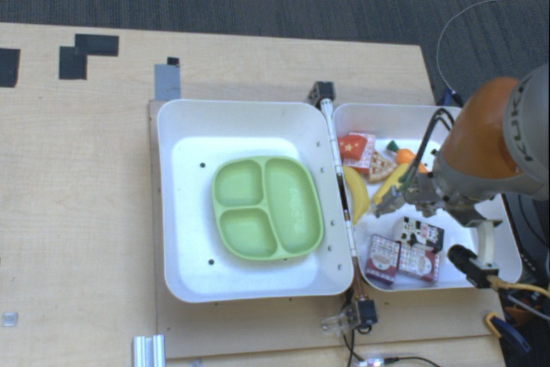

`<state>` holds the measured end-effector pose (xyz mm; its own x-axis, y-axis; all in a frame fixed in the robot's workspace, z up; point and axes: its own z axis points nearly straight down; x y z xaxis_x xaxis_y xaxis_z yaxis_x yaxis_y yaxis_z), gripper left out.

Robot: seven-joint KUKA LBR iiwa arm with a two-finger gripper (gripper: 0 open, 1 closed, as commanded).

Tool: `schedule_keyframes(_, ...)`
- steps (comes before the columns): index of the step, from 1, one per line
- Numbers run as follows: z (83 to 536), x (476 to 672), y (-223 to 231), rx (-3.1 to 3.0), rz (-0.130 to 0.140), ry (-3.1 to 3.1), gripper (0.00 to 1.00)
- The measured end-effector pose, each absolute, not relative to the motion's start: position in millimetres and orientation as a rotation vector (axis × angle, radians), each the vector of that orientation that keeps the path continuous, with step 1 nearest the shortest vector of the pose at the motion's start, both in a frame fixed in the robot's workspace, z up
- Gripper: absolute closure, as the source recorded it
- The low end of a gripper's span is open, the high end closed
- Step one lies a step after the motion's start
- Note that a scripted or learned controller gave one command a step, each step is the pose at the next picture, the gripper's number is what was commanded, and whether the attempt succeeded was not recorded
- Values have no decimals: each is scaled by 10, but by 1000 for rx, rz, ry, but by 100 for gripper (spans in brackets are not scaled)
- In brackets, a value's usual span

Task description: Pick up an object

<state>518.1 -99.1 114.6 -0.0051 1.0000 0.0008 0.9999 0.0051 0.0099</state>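
- Bench (77, 211): pale wood top carrying two shallow white bins side by side, with dark carpet beyond its far edge.
- Left bin (176, 211): white, rounded corners, holding one item.
- Right bin (378, 110): white, touching the left bin along a shared rim, partly covered by the arm.
- Arm (507, 133): grey with an orange band, reaching in from the right and hanging over the right bin.
- Green plate (266, 208): light green, three compartments, lying flat in the middle of the left bin.
- Gripper (397, 195): low over the middle of the right bin, just beside the banana; whether its fingers are apart or together cannot be told.
- Banana (357, 195): yellow, lying along the right bin's left wall.
- Red packet (356, 149): at the far left of the right bin.
- Small cartons (400, 258): two dark red boxes side by side at the near edge of the right bin.
- Orange piece (404, 156): small, near the red packet.
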Motion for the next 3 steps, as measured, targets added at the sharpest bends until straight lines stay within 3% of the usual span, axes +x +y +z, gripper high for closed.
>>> schedule_keyframes(1,887,4941,-865,2208,15,2214,0)
schedule_keyframes(2,998,4958,-864,2205,19,2213,100)
schedule_keyframes(3,1851,5747,-389,2215,6,2225,100)
